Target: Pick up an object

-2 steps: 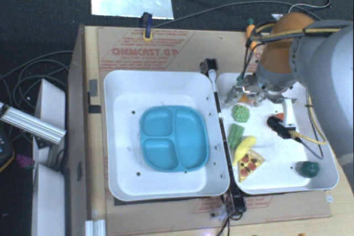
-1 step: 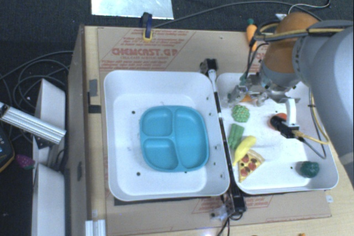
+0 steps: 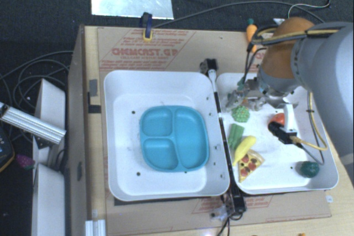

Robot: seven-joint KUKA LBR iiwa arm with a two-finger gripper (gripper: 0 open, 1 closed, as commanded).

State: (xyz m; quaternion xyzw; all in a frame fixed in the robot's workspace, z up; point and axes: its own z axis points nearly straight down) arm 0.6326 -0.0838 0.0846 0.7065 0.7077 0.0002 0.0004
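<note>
A: Cardboard covers the bench [image 3: 166, 44] under both bins. Nearest in the right bin [image 3: 326, 177] lie a pizza slice [image 3: 250, 164], a banana [image 3: 245, 147], then the green broccoli [image 3: 240, 114].
B: The gripper [image 3: 246, 98] hangs just above that broccoli; I cannot tell its opening. I think it should descend straight, centred.
A: Farther back, red print reads roughly "CHEMCAST GP"

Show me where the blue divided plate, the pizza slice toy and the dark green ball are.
blue divided plate [image 3: 174, 137]: camera view, on the ridge between its compartments.
pizza slice toy [image 3: 249, 164]: camera view, on its topped face.
dark green ball [image 3: 308, 169]: camera view, on its rounded top.
</note>
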